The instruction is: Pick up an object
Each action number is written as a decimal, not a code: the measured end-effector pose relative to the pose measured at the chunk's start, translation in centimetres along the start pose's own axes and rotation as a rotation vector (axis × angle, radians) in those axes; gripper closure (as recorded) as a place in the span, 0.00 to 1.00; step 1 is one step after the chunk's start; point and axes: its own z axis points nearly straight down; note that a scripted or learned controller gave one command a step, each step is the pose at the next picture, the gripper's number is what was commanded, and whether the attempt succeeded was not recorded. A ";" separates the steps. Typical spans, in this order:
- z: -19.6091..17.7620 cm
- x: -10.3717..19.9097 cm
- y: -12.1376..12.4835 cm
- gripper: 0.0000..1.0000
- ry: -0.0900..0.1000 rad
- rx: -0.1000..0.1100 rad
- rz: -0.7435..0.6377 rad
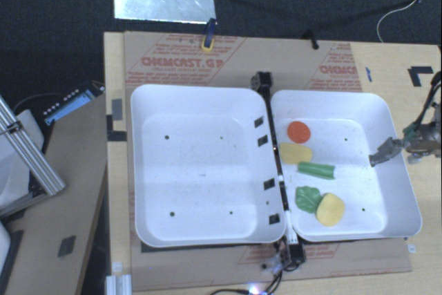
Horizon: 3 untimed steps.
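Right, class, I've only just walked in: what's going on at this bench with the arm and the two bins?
A robot arm reaches in from the right, its pincer hovering over the right bin near its right wall. It holds nothing. The objects lie toward that bin's left side: an orange disc, a yellow piece, a green stick, a green lump and a yellow lump. None has been picked up yet. The left bin sits beside it.
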 end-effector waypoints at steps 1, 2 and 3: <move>14.5 8.3 5.7 0.00 0.008 0.011 -0.008; 15.6 8.0 10.5 0.00 0.000 -0.003 -0.003; 15.5 11.3 14.9 0.00 0.001 -0.005 -0.006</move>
